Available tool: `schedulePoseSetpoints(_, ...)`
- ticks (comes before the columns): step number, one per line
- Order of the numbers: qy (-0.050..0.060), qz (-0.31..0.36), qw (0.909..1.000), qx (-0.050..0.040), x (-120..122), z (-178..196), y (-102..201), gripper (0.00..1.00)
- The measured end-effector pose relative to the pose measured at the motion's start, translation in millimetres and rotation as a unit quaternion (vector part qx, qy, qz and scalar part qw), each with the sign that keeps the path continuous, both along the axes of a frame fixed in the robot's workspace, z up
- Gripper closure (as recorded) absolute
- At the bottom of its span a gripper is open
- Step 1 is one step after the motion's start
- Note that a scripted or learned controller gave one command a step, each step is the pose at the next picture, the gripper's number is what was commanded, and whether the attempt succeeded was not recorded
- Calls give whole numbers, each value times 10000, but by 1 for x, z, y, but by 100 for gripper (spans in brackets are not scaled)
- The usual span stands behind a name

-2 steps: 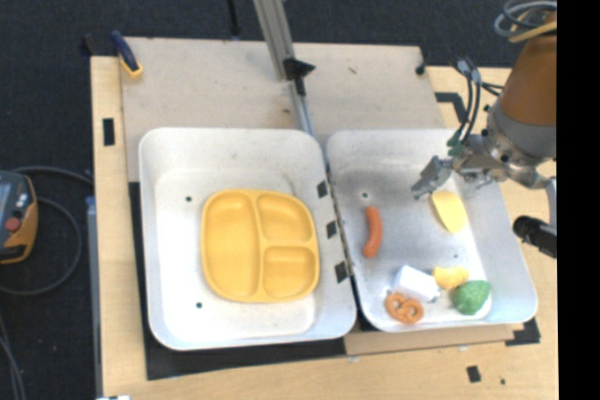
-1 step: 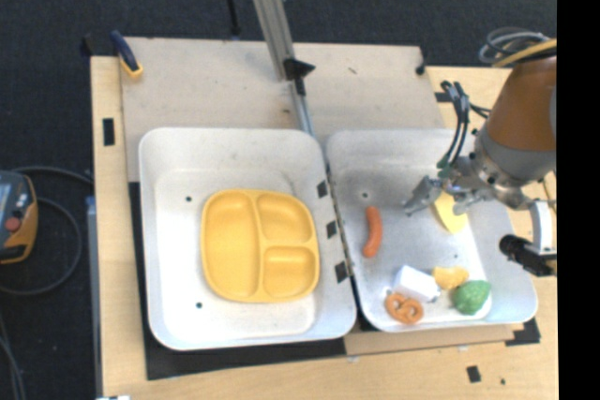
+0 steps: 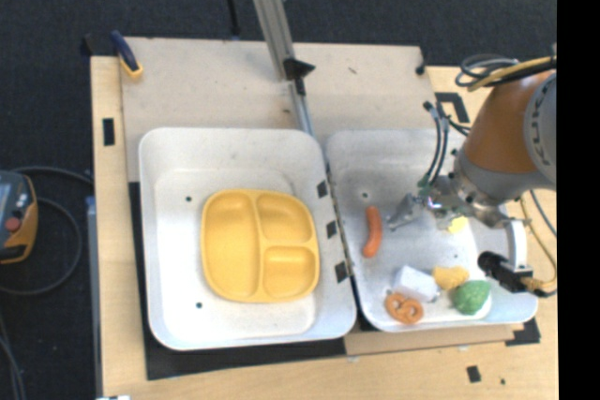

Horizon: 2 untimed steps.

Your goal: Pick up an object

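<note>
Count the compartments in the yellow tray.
3: the yellow tray in the left bin has one long compartment on the left and two smaller on the right, stacked.

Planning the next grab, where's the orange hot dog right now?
The orange hot dog lies in the right bin, near its left wall, apart from the toys along the near edge.

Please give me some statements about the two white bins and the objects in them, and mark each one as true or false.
1. The yellow divided plastic tray lies in the left white bin. True.
2. The orange sausage-shaped toy lies on the yellow tray. False: it lies in the right white bin.
3. The green lumpy toy sits near the right bin's front corner. True.
4. The brown pretzel-shaped toy is in the left bin. False: it is in the right bin.
</note>
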State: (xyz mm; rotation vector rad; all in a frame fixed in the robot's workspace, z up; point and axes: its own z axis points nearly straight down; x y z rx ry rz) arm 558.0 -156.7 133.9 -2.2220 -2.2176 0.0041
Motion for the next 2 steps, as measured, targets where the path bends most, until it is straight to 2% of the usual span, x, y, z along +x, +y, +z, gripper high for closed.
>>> schedulePoseSetpoints(1, -39, -22, 10000, -11, 2, 14, -2, 100)
schedulePoseSetpoints(2, -47, 23, 10000, -8, 5, 59, 1, 100)
